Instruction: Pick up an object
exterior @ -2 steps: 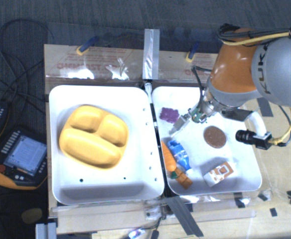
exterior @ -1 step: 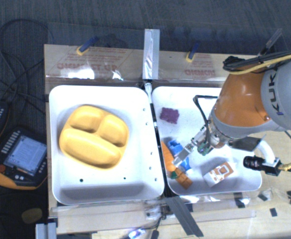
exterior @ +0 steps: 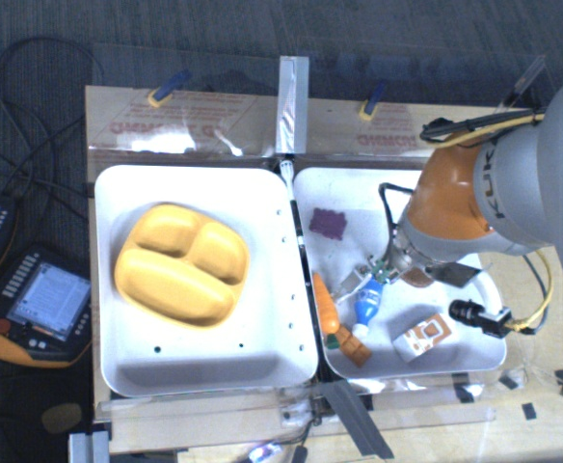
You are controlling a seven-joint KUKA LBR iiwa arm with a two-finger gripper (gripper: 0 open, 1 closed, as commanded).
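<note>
Nearest the camera, along the bench's front edge, lie metal brackets and dark bits of hardware. Just beyond them sit the two white bins side by side.

In the near part of the right bin a small white and orange box lies tilted, well right of a brown block that rests by the near left corner. An orange carrot runs along the bin's left wall, its green end touching the brown block's area. Beside the carrot, a blue and white bottle lies slanted, its cap toward the near side.

The gripper hangs directly over the upper end of that bottle, its tip close to or touching it. Whether the fingers are spread or closed cannot be told, and nothing is clearly seen between them. The grey arm with its orange band reaches in from the right, and a black cable trails near the bin's right side.

Farther back in the right bin a purple piece lies alone, apart from the rest.

The left bin holds a large yellow lumpy object in its middle.

Left of the bench, a control pendant rests on the dark floor with looped cables. At the far edge, clear sheeting is clamped to a board.
</note>
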